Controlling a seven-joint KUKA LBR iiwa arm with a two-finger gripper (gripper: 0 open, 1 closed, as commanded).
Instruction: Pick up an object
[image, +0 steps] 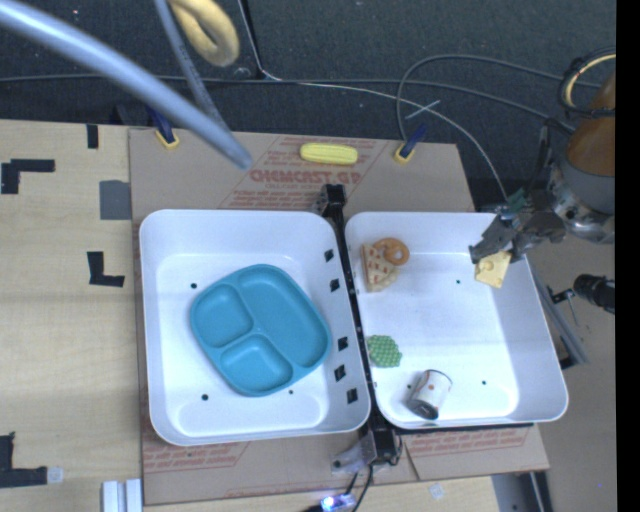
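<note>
Cheese wedge (492, 269) is my target, I reckon: a small pale yellow piece at the upper right edge of the right bin (530, 400), and right now it sits between the fingers of my pincer (497, 250), which is clenched on it from above. I judge it a toy food piece, light and probably stiff plastic, smooth enough to slip, so a grip across its flat faces near the middle should serve better than one on a corner. From here the hold looks to be near its top edge, which I'd call marginal.

Moving outward: a waffle-and-pretzel cluster (383, 262) lies at the bin's upper left, close to the divider. A green knobbly piece (383, 350) sits lower along that same wall, and a small can (428, 392) lies on its side near the front. All three are well apart from the wedge.

Next door, the left bin (165, 300) carries a blue tray (260, 328) with three compartments. Beyond the bins, a yellow piece (328, 153) rests on the cardboard (290, 175) covering the tabletop.
</note>
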